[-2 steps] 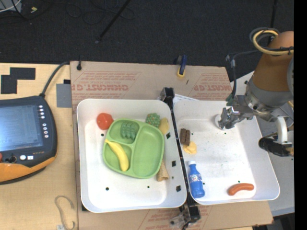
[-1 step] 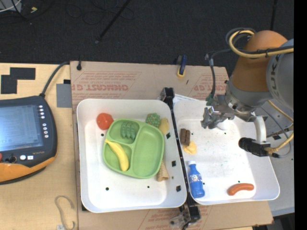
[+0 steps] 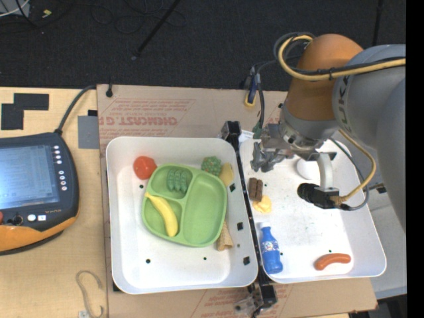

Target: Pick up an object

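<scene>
Camera view puts the gripper (image 3: 260,163), fingers apparently apart and holding nothing, just above the brown block (image 3: 255,189) at the right bin's (image 3: 358,234) left edge; descend straight, straddle it squarely, avoiding the yellow piece (image 3: 264,206)

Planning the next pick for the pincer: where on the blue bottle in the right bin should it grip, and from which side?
Grip the blue bottle across the middle of its body, coming straight down from above. It lies flat on the bin floor, cap toward the far side, so its long sides are exposed. The left bin wall sits close beside it, so that finger has little room, a likely risk.
</scene>
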Motion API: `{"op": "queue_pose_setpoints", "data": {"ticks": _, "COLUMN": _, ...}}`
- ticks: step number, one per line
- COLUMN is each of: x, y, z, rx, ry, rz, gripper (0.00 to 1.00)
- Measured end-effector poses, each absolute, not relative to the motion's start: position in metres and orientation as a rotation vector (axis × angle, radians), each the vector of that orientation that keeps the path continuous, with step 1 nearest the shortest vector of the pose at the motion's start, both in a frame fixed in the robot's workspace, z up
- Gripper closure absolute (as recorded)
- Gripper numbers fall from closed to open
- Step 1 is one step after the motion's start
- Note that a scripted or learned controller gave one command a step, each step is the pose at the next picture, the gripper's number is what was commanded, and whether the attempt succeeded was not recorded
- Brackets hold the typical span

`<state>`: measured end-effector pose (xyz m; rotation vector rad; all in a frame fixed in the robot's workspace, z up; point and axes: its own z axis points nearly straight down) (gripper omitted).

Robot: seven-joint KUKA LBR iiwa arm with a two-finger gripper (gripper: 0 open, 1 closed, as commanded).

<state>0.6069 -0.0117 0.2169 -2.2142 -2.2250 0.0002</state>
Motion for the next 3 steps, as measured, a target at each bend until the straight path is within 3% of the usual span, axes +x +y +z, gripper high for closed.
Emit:
{"op": "queue_pose_setpoints", "data": {"ticks": 2, "x": 0.632, "y": 0.075, "z": 0.231, "rx": -2.218, "ry": -2.223, "rz": 0.0, "gripper": 1.0}}
{"op": "queue_pose_setpoints", "data": {"ticks": 3, "x": 0.636, "y": 0.089, "z": 0.22, "rx": -2.219, "ry": -2.221, "rz": 0.004, "gripper": 1.0}}
